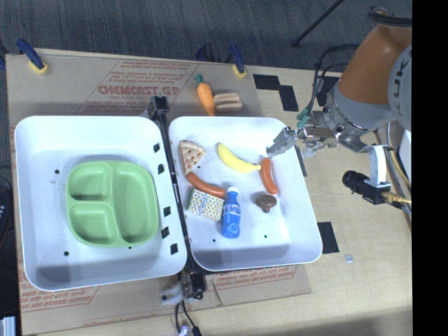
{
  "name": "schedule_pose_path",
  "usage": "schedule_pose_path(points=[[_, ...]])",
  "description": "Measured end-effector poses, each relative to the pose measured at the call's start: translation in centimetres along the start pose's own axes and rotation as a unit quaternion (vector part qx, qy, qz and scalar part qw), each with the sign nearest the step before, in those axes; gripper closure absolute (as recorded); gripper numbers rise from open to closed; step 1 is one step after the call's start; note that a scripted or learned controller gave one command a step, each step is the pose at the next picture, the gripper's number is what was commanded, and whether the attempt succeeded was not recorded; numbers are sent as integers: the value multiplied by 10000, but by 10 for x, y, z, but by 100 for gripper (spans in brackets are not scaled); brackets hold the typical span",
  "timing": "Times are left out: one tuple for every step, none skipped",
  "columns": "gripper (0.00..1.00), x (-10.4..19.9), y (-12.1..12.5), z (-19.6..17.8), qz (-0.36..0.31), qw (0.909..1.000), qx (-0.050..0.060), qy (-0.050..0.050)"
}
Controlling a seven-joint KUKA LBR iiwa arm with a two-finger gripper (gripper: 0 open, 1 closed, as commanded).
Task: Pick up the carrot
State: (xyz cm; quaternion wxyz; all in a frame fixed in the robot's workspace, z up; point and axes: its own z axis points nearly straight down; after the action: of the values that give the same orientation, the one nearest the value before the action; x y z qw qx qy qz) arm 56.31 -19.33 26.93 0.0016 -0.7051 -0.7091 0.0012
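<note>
The carrot, orange with a green top, lies on the cardboard just behind the right bin, outside both bins and beside a small tan bun-like piece. My gripper hangs over the right bin's back right part, to the right of and nearer than the carrot, roughly a hundred pixels away from it. It points down and left toward a yellow banana and an orange-red sausage. I see nothing held in it.
The right bin also holds a toast slice, a second sausage, a checkered cracker, a blue bottle and a brown lump. A green divided plate sits in the left bin. Blue clamps grip the back edge.
</note>
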Motion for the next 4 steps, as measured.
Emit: schedule_pose_path(points=[[0, 1, -53, 52, 2348, 9720, 10, 9], [0, 22, -87, 140, 2313, 9729, 17, 11], [0, 84, -9, 168, 1462, 9892, -46, -44], [0, 101, -4, 76, 894, 9960, -9, 1]])
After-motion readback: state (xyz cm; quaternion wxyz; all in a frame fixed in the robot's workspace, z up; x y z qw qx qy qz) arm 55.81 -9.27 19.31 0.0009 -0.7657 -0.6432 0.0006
